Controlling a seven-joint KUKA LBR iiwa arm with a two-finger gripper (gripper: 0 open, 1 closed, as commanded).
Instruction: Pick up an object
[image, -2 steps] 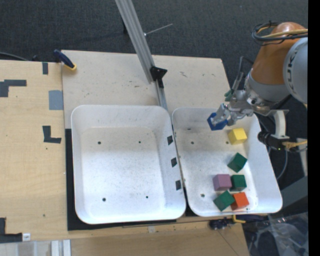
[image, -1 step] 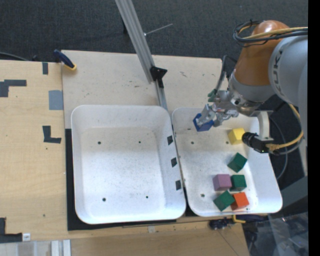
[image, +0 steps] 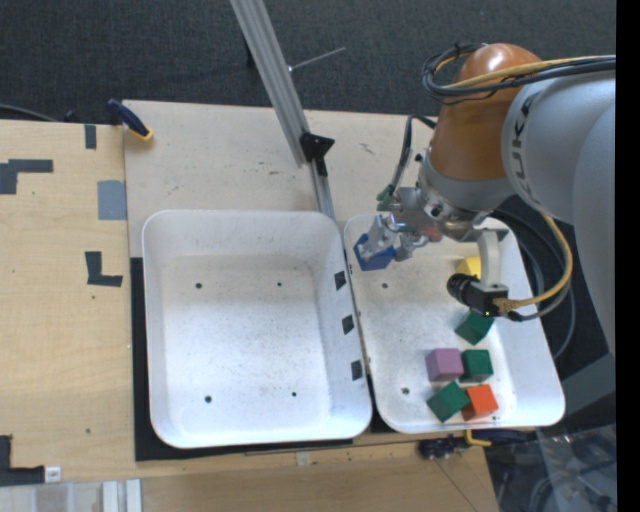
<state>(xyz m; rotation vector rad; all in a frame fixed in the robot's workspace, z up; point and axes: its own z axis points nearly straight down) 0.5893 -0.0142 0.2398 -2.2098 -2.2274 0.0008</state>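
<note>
My gripper (image: 380, 246) hangs over the far left corner of the right bin (image: 400, 330). A small blue block (image: 374, 259) sits between its fingers, and the gripper is shut on it. Whether the block rests on the bin floor or is raised off it I cannot tell. The other blocks lie further right and nearer the front of the same bin: a yellow block (image: 467, 267), a green block (image: 474, 326), a purple block (image: 445, 363), a second green block (image: 477, 362), a third green block (image: 448, 401) and an orange block (image: 481, 400).
The left bin (image: 240, 400) stands beside the right one, sharing a raised rim. A slanted metal bar (image: 285, 90) runs down to the bins' far edge. A black cable (image: 500, 295) loops over the right bin near the yellow block.
</note>
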